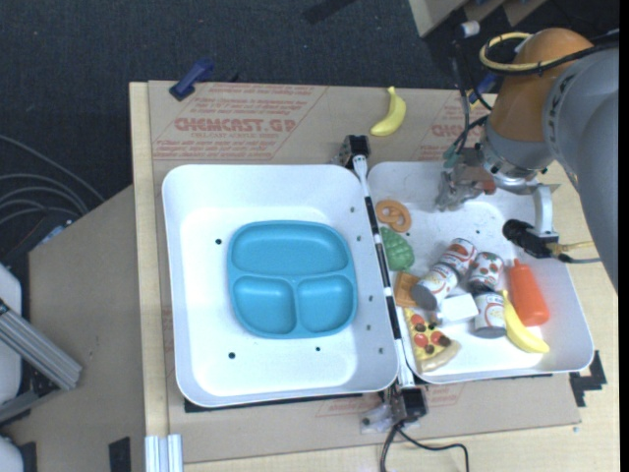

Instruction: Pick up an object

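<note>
Pizza slice [430, 340], one: lies at the near corner of the right bin [570, 347], well apart from the gripper [460, 187] on the camera side.

Cans, three: one [439, 281], one [458, 255] and one [488, 314] are grouped mid-bin, short of the gripper.

Bananas, two: one [525, 332] is seen by the near rim of the bin, far from the gripper; the other [389, 115] lies on the board beyond the bins, to the gripper's far side.

Orange bottle [528, 293], one: laid beside the cans.

Pretzel [392, 213], one: near the gripper, toward the divider.

Green piece [398, 252], one: just past the pretzel.

White block [459, 309], one.

Blue tray [291, 277], one: set in the left bin [192, 205], well apart from the gripper.

Gripper, one: lowered over bare floor at the far end of the right bin; nothing is seen between the fingers, and their spread cannot be told.

Step judged: approach, no object yet secured. The next move is judged to call for a shift toward the pretzel or cans, then a descent and closing.
</note>
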Tool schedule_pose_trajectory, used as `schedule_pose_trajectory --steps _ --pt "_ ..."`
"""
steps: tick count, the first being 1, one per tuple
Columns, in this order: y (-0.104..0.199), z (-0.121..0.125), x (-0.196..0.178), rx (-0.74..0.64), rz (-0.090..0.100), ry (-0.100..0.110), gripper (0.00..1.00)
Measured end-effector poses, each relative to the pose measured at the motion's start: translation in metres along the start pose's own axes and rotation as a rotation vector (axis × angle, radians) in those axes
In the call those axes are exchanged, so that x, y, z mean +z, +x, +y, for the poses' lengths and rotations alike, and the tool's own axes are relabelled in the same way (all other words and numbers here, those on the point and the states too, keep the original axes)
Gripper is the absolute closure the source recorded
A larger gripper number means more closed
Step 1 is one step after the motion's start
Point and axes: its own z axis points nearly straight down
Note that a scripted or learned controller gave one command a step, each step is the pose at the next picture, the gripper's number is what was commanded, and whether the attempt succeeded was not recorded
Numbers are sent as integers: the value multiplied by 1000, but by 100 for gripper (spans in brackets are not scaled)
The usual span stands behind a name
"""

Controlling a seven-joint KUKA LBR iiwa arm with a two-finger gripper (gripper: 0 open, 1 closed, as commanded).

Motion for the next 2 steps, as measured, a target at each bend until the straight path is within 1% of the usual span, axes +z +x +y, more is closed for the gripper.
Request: schedule_pose_trajectory --steps 1,2 --pt "0 0 0 0 0 0 0" --pt "3 -1 11 0 1 2 0"
